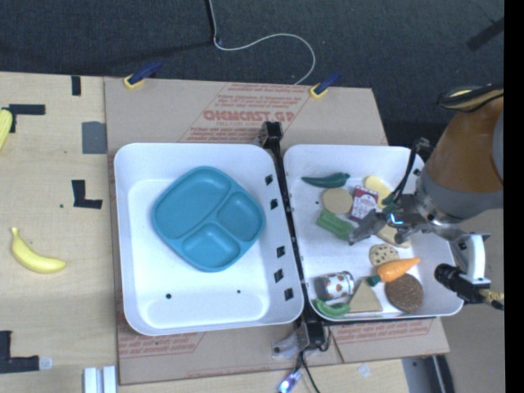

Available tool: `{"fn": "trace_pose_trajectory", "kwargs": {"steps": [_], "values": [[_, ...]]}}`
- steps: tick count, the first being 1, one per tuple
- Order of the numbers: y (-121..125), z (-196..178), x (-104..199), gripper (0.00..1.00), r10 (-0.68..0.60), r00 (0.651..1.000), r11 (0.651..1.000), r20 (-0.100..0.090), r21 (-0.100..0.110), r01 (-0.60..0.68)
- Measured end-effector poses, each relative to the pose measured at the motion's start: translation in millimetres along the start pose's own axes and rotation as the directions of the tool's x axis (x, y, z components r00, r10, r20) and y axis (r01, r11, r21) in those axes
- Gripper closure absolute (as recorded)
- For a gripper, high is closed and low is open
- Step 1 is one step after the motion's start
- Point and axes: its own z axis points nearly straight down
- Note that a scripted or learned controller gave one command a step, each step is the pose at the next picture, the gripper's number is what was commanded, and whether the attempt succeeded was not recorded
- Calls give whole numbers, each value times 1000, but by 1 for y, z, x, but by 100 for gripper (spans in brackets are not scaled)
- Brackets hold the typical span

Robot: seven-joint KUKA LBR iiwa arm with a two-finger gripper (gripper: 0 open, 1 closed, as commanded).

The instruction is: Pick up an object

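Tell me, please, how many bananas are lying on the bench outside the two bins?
2. One whole banana lies on the bench left of the left bin. Another banana sits at the view's left edge, cut off by the frame. Others may lie beyond it.

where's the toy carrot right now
The carrot lies in the right bin, near its front right corner, between a cookie and a brown patty.

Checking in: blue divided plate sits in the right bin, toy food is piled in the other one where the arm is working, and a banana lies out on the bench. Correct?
Not quite. The camera view shows the blue divided plate in the left bin, not the right. The toy food, such as the carrot, is in the right bin, where the arm is working. The banana does lie on the bench.
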Motion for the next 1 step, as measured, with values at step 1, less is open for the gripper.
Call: {"fn": "trace_pose_trajectory", "kwargs": {"steps": [1], "values": [[-19,-189,34,0,-4,1000,1000,2,-20,4]]}}
